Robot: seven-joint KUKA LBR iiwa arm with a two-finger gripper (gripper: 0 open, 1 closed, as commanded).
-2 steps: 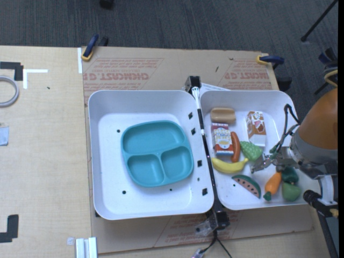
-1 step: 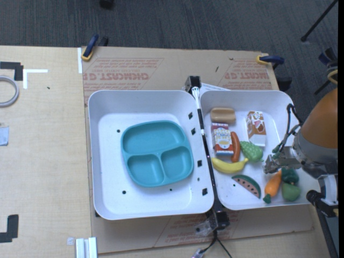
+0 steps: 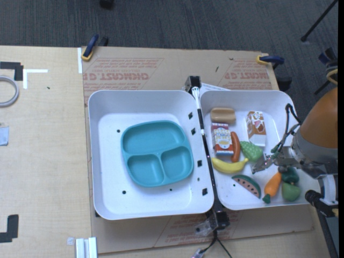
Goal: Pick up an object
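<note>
The right bin (image 3: pixel 279 102) holds several toy foods: a bread roll (image 3: pixel 222 115), a red packet (image 3: pixel 221 137), a sausage (image 3: pixel 235 146), a milk carton (image 3: pixel 256 128), a leafy green piece (image 3: pixel 250 150), a banana (image 3: pixel 229 165), a watermelon slice (image 3: pixel 247 185), a carrot (image 3: pixel 272 185) and a green pepper (image 3: pixel 291 192). My gripper (image 3: pixel 265 164) hangs low over the bin's right half, between the leafy green piece and the carrot. Its tip is just right of the banana's end. Nothing is visibly lifted.
A teal divided plate (image 3: pixel 157 152) lies in the left bin (image 3: pixel 102 144). The arm's orange band (image 3: pixel 325 120) and a cable loop over the right bin's far right edge. Clamps hold the cardboard sheet (image 3: pixel 140 71) at its back corners.
</note>
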